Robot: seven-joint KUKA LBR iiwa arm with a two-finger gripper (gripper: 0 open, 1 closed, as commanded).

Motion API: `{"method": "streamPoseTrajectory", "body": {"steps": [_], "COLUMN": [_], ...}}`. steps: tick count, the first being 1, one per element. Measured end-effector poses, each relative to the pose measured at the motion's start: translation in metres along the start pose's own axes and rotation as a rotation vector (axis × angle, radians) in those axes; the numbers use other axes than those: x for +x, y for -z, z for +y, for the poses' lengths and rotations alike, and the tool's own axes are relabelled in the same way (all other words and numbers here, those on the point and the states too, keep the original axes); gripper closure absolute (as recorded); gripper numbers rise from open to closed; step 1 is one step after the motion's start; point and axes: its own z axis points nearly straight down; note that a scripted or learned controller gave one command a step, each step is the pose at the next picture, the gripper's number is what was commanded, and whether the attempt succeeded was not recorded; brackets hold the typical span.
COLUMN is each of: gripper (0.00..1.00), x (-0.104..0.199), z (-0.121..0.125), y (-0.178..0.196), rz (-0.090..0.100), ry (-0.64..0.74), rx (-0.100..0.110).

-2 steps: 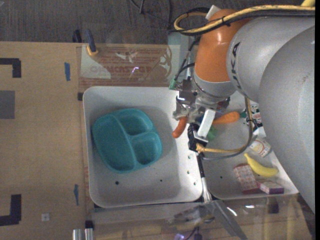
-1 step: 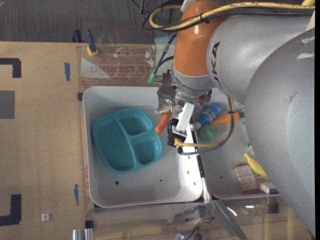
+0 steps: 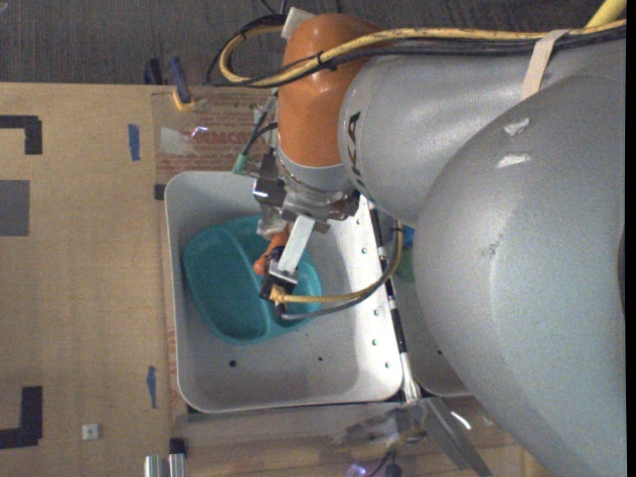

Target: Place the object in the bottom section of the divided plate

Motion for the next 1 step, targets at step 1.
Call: {"method": "streamPoseTrajectory", "body": {"steps": [1], "gripper": [1.0], "x": [0.0067], "z": [-0.0683], "y": [0.007], "rz": [-0.002], "ry": [-0.121], "rx": [0.004]}}
